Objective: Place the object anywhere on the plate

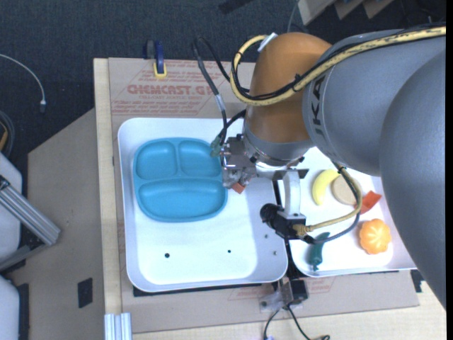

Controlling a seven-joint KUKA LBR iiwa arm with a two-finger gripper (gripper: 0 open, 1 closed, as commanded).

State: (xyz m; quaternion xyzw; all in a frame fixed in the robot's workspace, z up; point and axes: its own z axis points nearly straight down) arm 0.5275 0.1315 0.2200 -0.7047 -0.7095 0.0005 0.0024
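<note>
The blue plate, split into 3 compartments, lies in the upper part of the left bin, close to that bin's left and top walls; the white floor below it is open. At the plate's right rim the gripper hangs from the arm, with a small orange-red object at its tip (whether the fingers pinch it cannot be told). Rightward, the right bin holds a yellow piece, a red piece, an orange fruit and a teal item, crowded under the arm
</note>
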